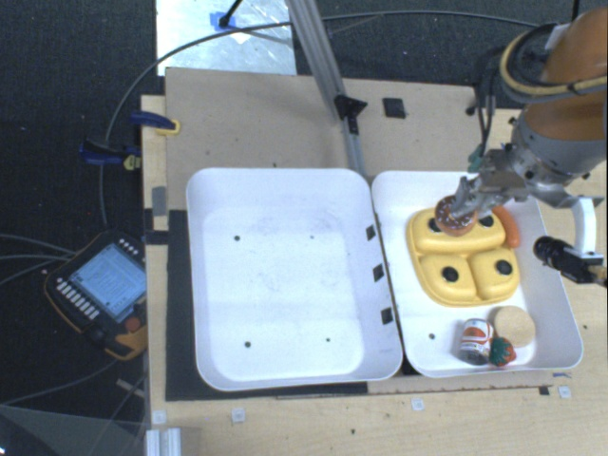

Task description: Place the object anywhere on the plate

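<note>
Where hand (460,209) meets yellow plate (463,264), brown doughnut (453,218), no legible writing

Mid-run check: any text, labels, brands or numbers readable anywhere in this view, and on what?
None can be read.
Can in the right bin: a printed label, too small and blurred to read.
Handheld pendant left of the bench: lit screen, its content too blurred to read.
Yellow plate, brown ringed object under the pincer, and left bin: no markings seen.
</note>
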Action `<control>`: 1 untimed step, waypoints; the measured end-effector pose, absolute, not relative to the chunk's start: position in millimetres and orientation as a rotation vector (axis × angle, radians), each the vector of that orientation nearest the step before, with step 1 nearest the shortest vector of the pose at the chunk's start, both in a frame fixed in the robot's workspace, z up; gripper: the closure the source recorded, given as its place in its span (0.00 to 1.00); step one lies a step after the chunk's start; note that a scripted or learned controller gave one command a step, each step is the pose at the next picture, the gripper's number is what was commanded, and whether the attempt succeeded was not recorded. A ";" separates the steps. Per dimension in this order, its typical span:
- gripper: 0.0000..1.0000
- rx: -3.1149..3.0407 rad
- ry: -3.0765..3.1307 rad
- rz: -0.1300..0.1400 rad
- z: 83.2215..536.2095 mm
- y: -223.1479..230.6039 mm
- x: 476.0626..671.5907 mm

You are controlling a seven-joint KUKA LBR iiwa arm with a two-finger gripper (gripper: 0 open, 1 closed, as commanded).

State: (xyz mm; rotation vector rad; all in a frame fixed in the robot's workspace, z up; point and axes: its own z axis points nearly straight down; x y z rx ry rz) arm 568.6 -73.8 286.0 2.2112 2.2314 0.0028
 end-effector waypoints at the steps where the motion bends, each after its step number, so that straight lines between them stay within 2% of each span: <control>1: 1.00 2.211 2.233 0.003 269.5 -15.3 562.2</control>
